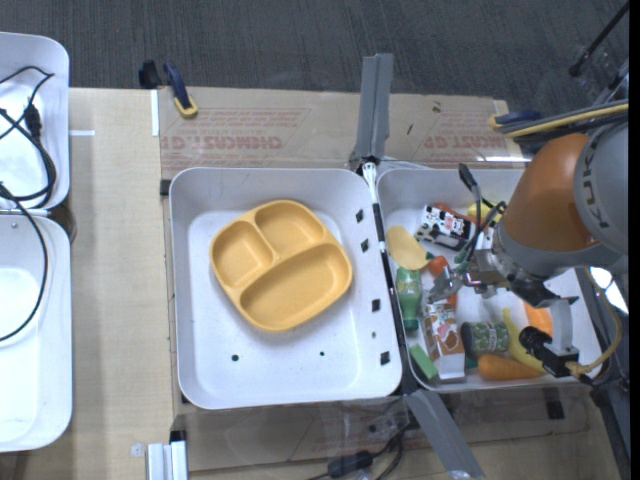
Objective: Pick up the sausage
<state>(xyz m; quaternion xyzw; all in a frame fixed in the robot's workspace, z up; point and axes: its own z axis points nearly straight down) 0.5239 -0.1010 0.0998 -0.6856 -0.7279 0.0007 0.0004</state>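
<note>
The gripper [455, 280] hangs low over the crowded right bin [400, 183]; whether it's apart or together I cannot tell; packed toys just beneath risk a wrong grab.

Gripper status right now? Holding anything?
Gripper: low over the clutter in the right bin; open or closed cannot be told, and no item visibly held.

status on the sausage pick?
Gripper low in right bin, among clutter. Sausage not identifiable in the pile. Green bottle, carrot, packets crowd the bin. Yellow plate sits in left bin.
</note>
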